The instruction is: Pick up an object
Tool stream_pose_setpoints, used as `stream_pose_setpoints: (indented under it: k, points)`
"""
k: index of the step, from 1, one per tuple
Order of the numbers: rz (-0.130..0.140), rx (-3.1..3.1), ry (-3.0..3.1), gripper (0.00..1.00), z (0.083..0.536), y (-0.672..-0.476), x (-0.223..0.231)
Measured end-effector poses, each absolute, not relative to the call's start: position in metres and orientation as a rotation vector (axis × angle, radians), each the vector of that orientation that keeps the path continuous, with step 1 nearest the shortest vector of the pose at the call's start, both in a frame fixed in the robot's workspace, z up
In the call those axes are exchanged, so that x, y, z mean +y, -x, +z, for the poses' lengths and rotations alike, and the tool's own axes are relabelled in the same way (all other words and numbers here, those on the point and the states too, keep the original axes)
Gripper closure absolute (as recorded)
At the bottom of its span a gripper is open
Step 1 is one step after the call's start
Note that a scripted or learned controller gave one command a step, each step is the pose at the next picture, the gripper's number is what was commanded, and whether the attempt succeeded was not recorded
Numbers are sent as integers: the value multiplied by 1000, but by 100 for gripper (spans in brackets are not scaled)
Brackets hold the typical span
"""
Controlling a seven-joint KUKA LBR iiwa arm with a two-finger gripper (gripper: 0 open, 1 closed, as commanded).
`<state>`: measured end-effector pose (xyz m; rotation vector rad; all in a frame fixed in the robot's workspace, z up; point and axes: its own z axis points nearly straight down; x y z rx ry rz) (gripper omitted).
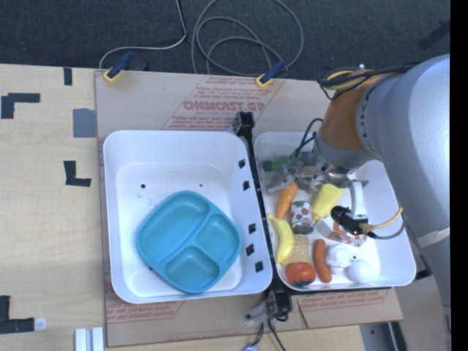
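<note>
Claw: the gripper hangs low over the far end of the right bin, under the orange-banded wrist; whether it is released, clenched or grasping anything I cannot tell, as the wrist and cabling mask that part.
Nearest to the claw: an orange carrot lies just below it, tilted, with a green piece just to its left by the divider.
Beside the claw: a yellow piece sits just down and right of it, and a small printed can lies a little further down, close to the carrot's lower end.
Further from the claw: a banana, a red sausage, a tomato and a white egg crowd the near end of the bin.
Away from the claw: a blue divided tray lies in the left bin, well apart.
Step in hand: judged as settling on one toy near the claw.
Doing it well: likely best to straddle the carrot across its narrow width, centred, clear of the can and the bin wall, then lift straight.
Risk: the crowding could mean a neighbour gets nudged or pinched too.
</note>
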<state>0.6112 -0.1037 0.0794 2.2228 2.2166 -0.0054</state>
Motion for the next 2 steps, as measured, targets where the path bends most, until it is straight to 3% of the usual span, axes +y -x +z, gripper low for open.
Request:
stream_pose_setpoints:
  k: [1, 2]
  points:
    - [-1, 2219, -2216, 100, 96, -613, -101]
    - [10, 2223, -2212, 100, 190, -599, -62]
